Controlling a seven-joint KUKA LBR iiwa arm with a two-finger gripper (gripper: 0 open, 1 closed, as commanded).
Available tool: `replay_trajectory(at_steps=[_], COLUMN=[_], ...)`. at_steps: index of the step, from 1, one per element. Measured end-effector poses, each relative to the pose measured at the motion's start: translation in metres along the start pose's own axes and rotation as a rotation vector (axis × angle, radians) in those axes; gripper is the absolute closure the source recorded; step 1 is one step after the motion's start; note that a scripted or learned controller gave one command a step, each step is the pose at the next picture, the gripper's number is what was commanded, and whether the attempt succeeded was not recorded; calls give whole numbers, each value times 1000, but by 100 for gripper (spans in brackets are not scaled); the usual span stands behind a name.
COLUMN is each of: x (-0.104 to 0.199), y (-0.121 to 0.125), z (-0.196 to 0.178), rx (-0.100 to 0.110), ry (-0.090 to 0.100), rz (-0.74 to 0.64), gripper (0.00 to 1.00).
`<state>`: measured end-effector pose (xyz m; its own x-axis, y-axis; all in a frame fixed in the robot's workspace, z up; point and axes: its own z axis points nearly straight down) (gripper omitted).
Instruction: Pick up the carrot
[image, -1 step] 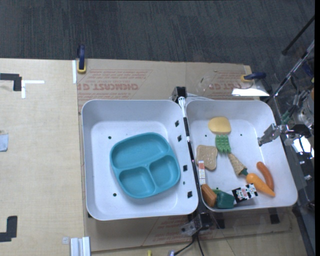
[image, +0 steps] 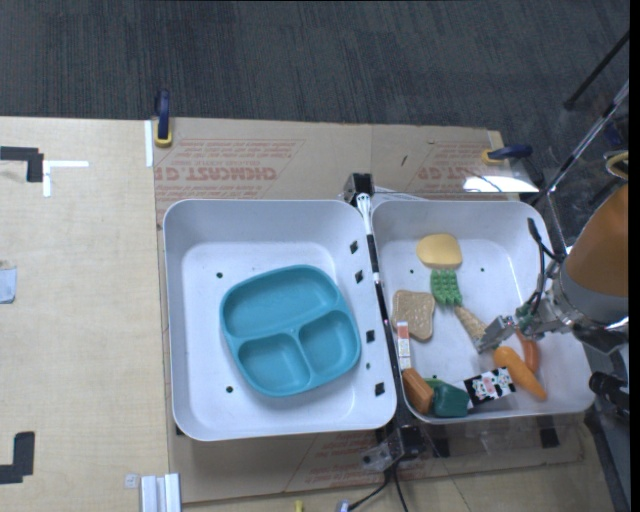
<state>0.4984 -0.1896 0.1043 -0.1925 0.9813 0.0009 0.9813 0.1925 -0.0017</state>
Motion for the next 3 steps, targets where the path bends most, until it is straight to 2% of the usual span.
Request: replay_trajectory(at_steps=[1, 2, 3], x=[-1, 71, 7], y=[2, 44, -18], z=[-9, -63, -8], rx=[-4, -3, -2], ry=[-3, -3, -2], rz=[4, 40, -321], gripper=[100, 100, 100])
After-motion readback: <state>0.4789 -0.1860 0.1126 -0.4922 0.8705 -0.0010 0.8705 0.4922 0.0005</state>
